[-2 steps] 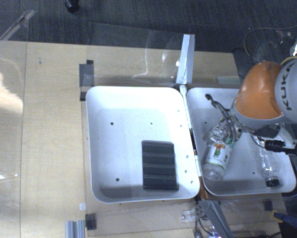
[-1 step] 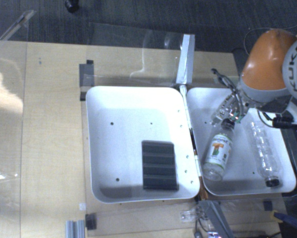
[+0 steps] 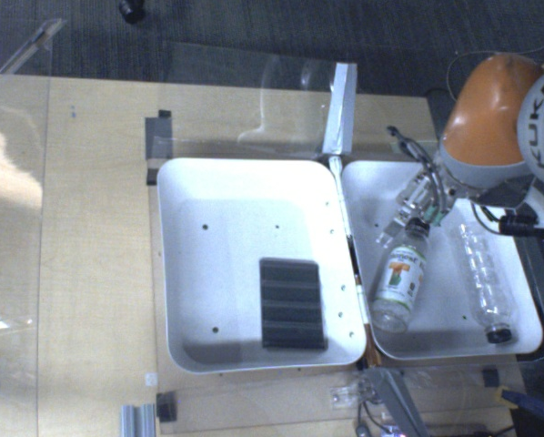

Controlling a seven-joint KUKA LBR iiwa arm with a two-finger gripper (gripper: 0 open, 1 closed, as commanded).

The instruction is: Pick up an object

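Nearest, the counter (image 3: 90, 244) carries two bins; the left bin (image 3: 186, 244) holds a black ribbed block (image 3: 291, 303). Right bin (image 3: 518, 335): labelled bottle (image 3: 399, 285), clear bottle (image 3: 484, 285). Whether the pincer (image 3: 416, 215) is spread, I cannot tell; the round bottle could roll away.

Single fixed camera above bench (image 3: 90, 244), slanted down on both bins (image 3: 176, 244)

Pale wooden bench (image 3: 81, 271) under my two bins, left white bin (image 3: 176, 244) and right white bin (image 3: 363, 185) touching side by side, metal divider strip (image 3: 339, 107) rising behind their seam, clear plastic shield (image 3: 17, 53) at bench's far left corner, dark carpet floor (image 3: 254, 7) beyond.
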